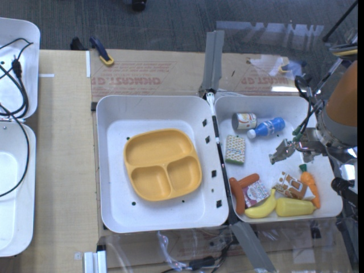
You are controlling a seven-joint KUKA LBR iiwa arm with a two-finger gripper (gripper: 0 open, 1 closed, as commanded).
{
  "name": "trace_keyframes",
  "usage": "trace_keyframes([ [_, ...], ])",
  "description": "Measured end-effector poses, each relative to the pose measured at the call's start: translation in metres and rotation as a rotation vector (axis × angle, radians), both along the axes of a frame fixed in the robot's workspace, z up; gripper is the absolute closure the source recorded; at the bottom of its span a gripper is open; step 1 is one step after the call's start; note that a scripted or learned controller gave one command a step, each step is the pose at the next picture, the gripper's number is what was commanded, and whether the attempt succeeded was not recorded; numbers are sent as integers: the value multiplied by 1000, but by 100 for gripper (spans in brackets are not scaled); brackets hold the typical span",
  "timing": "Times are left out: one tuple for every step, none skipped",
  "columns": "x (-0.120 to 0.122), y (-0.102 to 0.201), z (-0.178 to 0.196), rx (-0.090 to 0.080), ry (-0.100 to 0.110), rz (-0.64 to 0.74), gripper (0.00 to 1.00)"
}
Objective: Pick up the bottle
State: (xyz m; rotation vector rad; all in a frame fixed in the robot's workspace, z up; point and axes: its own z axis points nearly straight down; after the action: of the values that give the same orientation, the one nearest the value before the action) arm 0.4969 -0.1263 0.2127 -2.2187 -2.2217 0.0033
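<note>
The bottle (pixel 267 127) is blue and clear with a white label. It lies on its side near the back of the right bin (pixel 335 209), with its end against a small white and tan can (pixel 244 120). My gripper (pixel 282 152) hovers over the middle of that bin, a short way in front of the bottle and to its right, not touching it. The fingers (pixel 275 157) stand open with nothing between them.
A green speckled pack (pixel 235 149) lies left of the gripper. Along the bin's front lie a sausage (pixel 241 185), a banana (pixel 259 209), a yellow pepper (pixel 294 207), a carrot (pixel 310 187) and small packets (pixel 289 185). A yellow divided plate (pixel 162 164) sits in the left bin (pixel 108 152).
</note>
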Motion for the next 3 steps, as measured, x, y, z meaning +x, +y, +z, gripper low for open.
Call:
trace_keyframes([
  [55,-18,45,-1,-1,-22,0],
  [115,-69,-21,-1,0,-145,0],
  [138,-37,-121,-1,-2,-131,0],
])
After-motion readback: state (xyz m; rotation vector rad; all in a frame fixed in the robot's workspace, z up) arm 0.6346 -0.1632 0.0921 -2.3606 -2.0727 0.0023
